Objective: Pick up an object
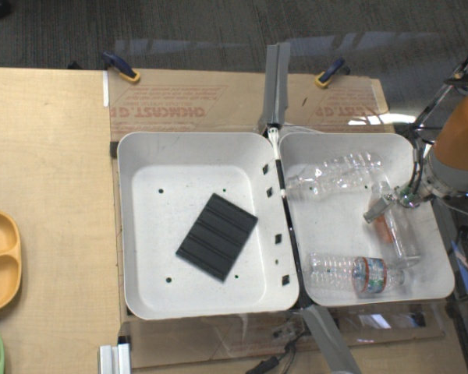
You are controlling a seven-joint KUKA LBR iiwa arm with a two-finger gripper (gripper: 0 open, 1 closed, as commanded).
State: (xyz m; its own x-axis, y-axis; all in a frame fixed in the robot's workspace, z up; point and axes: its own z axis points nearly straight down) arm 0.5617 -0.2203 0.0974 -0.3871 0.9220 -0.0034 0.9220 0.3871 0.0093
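The tool sits low inside the right bin, reached in from the right under the grey and orange arm, and its state cannot be told from here, since its metal parts merge with clear plastic beneath them. Three candidates lie around it: a clear bottle on its side just to the far left of the tool, a second bottle with a coloured label near the front wall below it, and a slim clear item with an orange patch directly under or touching the tool, which seems the likeliest target. To do the step well, I would judge that the tool should straddle that slim item across its narrow width, settle down until it nearly meets the bin floor, and close gently, because thin clear plastic can crush or squirt sideways; the lift should be straight up, well clear of the labelled bottle. The black ribbed pad lies far to the tool's left in the left bin and is no part of this attempt. Whether anything is actually between the tool's parts is hidden, and the outlines of the transparent things are hard to separate against the white bin on the desk.
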